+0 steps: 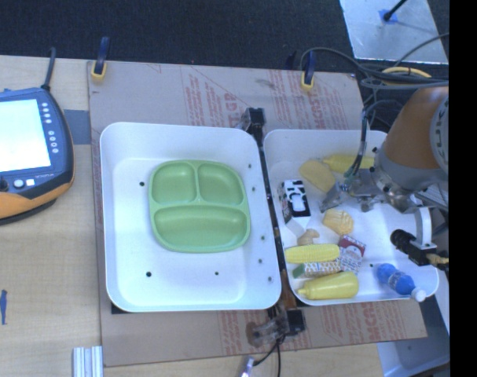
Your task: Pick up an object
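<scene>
The pincer (pixel 346 196) hangs low in the right bin (pixel 378 240), just beside a pale yellow toy (pixel 338 222); whether it is open or closed cannot be told. A corn cob (pixel 312 252) lies nearby

Bulky rounded arm (pixel 415 144), one big link in view. Wide glossy orange band (pixel 417 124) across it, with a grey shell (pixel 441 132) at the band's right edge. Below the band is a grey-silver wrist (pixel 395 181), metallic and blocky with angled plates. The gripper (pixel 344 197) is the same dull grey metal, small, details blurred. A thin dark cable (pixel 365 136) runs down the wrist side to the gripper.
</scene>
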Action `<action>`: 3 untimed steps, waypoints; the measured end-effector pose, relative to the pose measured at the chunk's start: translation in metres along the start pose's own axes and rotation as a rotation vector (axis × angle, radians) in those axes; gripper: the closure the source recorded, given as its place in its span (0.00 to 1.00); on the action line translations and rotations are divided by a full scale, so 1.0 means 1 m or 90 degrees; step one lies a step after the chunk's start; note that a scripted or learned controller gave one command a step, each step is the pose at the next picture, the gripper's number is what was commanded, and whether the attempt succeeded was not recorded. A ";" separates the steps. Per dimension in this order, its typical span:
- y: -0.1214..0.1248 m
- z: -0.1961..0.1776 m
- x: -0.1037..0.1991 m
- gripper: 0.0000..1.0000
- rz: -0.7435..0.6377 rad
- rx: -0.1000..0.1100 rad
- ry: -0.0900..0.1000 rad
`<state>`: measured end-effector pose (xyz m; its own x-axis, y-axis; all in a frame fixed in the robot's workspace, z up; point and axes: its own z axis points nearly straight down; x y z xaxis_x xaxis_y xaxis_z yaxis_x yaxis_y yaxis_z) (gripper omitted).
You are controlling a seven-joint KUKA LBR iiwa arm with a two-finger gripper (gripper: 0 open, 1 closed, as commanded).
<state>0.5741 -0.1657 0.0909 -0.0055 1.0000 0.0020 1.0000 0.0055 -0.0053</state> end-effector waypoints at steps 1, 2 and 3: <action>0.083 -0.037 0.021 0.00 0.001 -0.003 -0.001; 0.082 -0.041 -0.026 0.00 0.002 -0.003 -0.002; 0.017 0.000 0.017 0.00 0.001 0.000 -0.001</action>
<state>0.5906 -0.1489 0.0912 -0.0041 1.0000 0.0002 1.0000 0.0041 -0.0057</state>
